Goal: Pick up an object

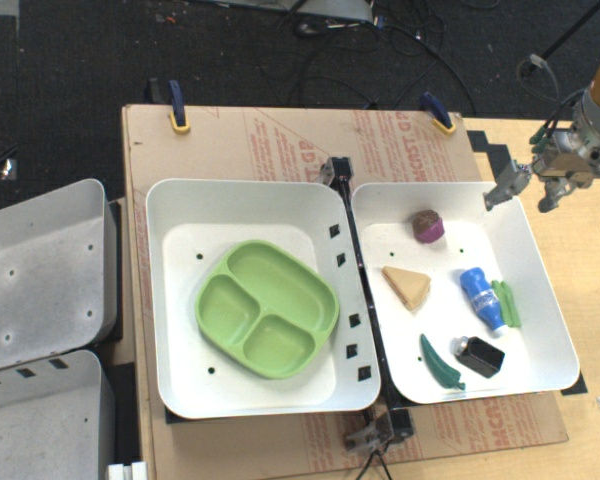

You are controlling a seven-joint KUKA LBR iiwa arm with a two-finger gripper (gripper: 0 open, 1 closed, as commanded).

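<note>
In the camera view the right bin (540,268) holds several small objects. A purple round piece (428,226) lies near its back. A tan wedge (408,287) sits left of centre. A blue bottle (479,298) lies beside a light green strip (507,304). Near the front are a dark green curved piece (440,363) and a black block (480,356). My gripper (527,189) hangs open over the bin's back right corner, above and to the right of the purple piece, with nothing between its fingers.
The left bin (170,268) holds a light green divided plate (268,310). Both bins rest on a brown board (280,138) held by clamps at the back. White trays (40,258) lie off to the left. Cables run across the dark floor behind.
</note>
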